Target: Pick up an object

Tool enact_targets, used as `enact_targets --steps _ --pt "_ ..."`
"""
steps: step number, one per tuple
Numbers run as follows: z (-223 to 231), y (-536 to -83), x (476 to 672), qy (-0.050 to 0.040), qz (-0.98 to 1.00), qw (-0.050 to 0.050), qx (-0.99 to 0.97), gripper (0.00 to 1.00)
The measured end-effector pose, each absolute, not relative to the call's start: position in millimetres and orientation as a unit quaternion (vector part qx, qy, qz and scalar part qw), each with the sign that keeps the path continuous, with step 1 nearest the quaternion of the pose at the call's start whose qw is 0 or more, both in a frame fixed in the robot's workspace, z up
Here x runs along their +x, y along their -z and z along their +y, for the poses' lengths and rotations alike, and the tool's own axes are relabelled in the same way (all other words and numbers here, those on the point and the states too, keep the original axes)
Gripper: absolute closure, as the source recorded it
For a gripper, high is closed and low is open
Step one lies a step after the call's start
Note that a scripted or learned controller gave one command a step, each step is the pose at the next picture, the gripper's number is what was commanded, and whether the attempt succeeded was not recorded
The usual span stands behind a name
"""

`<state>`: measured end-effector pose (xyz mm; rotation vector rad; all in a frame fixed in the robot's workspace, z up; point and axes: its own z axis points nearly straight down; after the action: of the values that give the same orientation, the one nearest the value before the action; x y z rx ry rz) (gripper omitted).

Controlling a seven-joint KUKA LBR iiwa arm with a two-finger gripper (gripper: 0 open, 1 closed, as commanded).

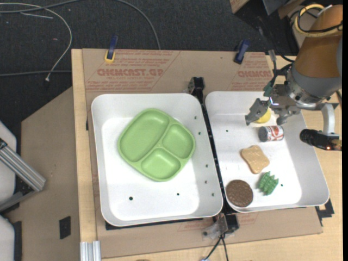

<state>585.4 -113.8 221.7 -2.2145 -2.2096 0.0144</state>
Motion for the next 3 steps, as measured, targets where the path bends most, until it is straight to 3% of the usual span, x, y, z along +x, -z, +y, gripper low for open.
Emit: enact_targets --steps 1,3 --pt "-113.5 -229.6 588.1 0.0000 -0.707 0.001 -0.707 0.00" --pt "-109.4 -104.8 588.9 -0.0012 -0.707 0.003 -0.707 0.00"
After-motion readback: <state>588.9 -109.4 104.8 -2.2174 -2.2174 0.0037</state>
